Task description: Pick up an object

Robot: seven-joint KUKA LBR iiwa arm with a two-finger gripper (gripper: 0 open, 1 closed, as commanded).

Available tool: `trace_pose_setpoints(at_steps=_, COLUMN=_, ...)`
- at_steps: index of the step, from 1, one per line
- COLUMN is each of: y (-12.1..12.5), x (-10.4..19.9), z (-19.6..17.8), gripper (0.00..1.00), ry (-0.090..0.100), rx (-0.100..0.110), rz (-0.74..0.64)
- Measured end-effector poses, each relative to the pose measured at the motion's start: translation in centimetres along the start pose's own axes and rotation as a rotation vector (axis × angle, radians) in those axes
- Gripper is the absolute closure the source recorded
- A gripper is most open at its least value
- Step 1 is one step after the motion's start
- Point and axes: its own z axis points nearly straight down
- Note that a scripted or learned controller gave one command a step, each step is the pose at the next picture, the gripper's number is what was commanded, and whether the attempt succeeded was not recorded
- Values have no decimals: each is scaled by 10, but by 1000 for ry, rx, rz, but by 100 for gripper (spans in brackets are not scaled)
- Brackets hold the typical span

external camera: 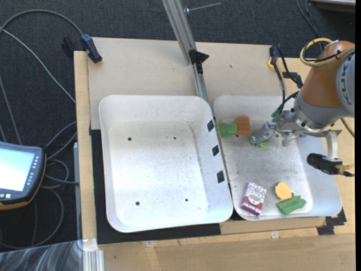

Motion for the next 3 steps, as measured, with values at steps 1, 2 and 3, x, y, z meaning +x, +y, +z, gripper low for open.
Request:
trace_pose_setpoints(at_steps=1, y=3, x=0, z=-16, gripper=100, ry=-2, rx=-11, rz=-1)
trace_pose_setpoints(at_steps=2, y=9, x=1, z=-80, gripper=100, ry=-5, rx=-17, rz=-2)
trace_pose_setpoints(at_steps=3, y=10, x=1, z=-135, gripper=100, ry=-5, rx=-17, rz=-2)
